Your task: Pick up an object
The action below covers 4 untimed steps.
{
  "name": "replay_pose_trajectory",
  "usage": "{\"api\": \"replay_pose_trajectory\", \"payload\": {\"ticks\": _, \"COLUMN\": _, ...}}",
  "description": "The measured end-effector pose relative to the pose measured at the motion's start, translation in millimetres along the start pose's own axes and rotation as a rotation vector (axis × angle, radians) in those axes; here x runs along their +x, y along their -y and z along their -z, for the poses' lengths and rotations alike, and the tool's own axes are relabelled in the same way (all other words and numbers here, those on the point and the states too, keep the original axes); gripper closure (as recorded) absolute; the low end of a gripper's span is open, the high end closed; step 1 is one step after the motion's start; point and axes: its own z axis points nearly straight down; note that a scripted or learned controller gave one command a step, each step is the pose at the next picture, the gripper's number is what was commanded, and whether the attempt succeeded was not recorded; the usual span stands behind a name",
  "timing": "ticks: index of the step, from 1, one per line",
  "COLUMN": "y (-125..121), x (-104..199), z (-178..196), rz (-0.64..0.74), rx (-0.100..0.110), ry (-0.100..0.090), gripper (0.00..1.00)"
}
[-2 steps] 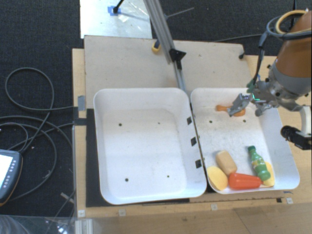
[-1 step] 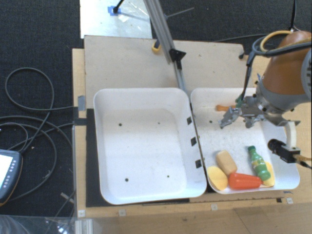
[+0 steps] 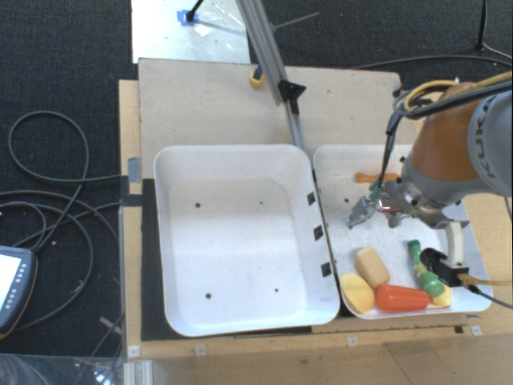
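Your gripper (image 3: 362, 212) hovers mid-right over the right bin (image 3: 337, 167), jaws open, holding nothing. Centre both fingers over 1 item, e.g. the tan block (image 3: 372, 265), before descending.

I count two white bins: the left bin (image 3: 232, 239) and the right bin (image 3: 337, 167). In the right one I see one tan block (image 3: 372, 266), one yellow piece (image 3: 358, 293), one red-orange piece (image 3: 401, 297), one green item (image 3: 427, 277), and possibly one orange thing (image 3: 366, 178), half hidden behind the arm.
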Motion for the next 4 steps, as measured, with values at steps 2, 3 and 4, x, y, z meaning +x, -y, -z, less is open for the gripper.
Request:
{"api": "replay_pose_trajectory", "payload": {"ticks": 2, "y": 8, "x": 0, "z": -42, "rz": -0.002, "rx": -0.009, "ry": 0.001, "gripper": 1.00}}
{"api": "replay_pose_trajectory", "payload": {"ticks": 3, "y": 14, "x": -2, "z": 5, "rz": 0.000, "rx": -0.011, "ry": 0.002, "gripper": 1.00}}
{"api": "replay_pose_trajectory", "payload": {"ticks": 4, "y": 12, "x": -2, "z": 48, "rz": 0.005, "rx": -0.013, "ry": 0.002, "gripper": 1.00}}
